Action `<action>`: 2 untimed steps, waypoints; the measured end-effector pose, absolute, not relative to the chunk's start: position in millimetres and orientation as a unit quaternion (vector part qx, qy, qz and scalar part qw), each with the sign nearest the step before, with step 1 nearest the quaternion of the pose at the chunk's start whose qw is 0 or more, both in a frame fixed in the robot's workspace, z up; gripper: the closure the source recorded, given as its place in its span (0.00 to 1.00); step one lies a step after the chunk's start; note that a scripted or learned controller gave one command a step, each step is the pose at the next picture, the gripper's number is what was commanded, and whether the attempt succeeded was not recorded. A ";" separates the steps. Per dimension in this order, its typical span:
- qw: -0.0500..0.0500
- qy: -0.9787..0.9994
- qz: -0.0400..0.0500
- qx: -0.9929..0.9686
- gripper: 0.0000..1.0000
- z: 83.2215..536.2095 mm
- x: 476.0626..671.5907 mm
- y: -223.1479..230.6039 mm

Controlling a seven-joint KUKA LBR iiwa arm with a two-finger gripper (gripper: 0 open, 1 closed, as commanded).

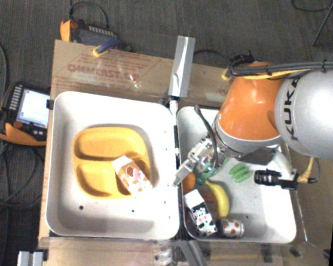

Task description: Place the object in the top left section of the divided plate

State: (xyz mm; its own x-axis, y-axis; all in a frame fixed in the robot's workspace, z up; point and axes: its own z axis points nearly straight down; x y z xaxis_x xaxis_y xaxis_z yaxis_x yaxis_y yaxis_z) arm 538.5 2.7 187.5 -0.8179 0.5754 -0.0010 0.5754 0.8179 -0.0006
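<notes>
Dark grey carpet crossed by black cables surrounds the tabletop (102, 67), which is covered by a brown cardboard sheet and carries two shallow white bins side by side. Off its left edge sits an orange-cased handheld screen (27, 112).

Inside the left white bin (55, 206) lies the yellow divided plate (101, 151), its compartments split by raised ridges. A small carton printed in white, orange and brown (132, 175) rests tilted across the plate's lower right part, over the rim on that side, away from the top left section.

I reach in from the right, grey body and orange band above the right white bin (276, 224). My gripper (196, 163) hangs at that bin's left side, close to the wall shared by the two bins; I cannot tell how far its fingers stand apart, and nothing shows between them.

Just beside and below my gripper lie a yellow banana (221, 199), a black-and-white patterned small box (201, 215) and a red-and-silver can on its side (233, 229). A green leafy piece (240, 171) lies further right.
</notes>
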 end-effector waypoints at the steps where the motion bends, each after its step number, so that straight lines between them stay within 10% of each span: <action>1: 0.000 0.951 0.000 0.310 0.00 259.4 512.9 -4.4; 2: 0.000 0.951 0.000 0.310 0.00 259.4 512.9 -4.1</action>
